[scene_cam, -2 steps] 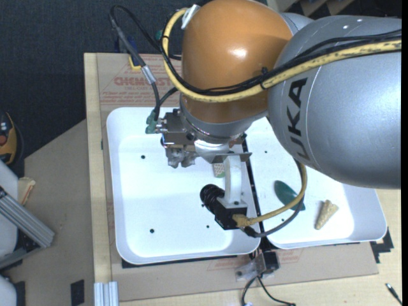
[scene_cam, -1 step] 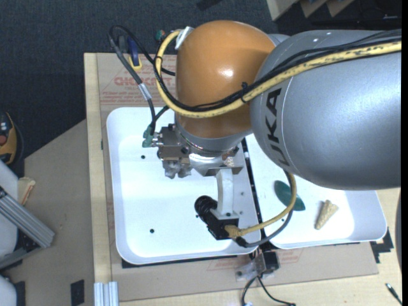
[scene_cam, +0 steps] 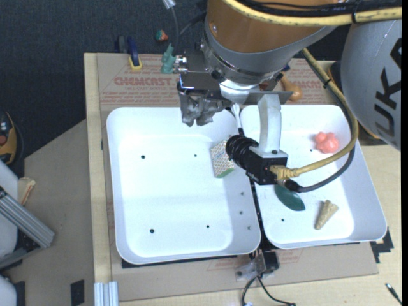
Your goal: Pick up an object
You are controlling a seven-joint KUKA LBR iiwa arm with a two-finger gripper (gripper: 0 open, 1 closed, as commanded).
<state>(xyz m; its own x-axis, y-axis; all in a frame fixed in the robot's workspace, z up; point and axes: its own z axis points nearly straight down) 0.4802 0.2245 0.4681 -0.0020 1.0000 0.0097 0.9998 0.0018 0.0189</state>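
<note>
Patterned green-edged object [scene_cam: 221, 159] lying against the left bin's [scene_cam: 127, 171] right wall.
Just above it, hanging over the bin's upper right corner, the gripper [scene_cam: 199, 112]; jaws' state impossible to tell. Right of it, in the right bin [scene_cam: 363, 171]: pink lump [scene_cam: 326, 141], dark green piece [scene_cam: 291, 197], tan cone [scene_cam: 326, 214].

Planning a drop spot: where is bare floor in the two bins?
Left bin: floor bare from its left wall across to the patterned green piece by the divider. Right bin: crowded. Pink object upper right, dark green piece and tan cone low, end effector and cabling over the divider.
</note>
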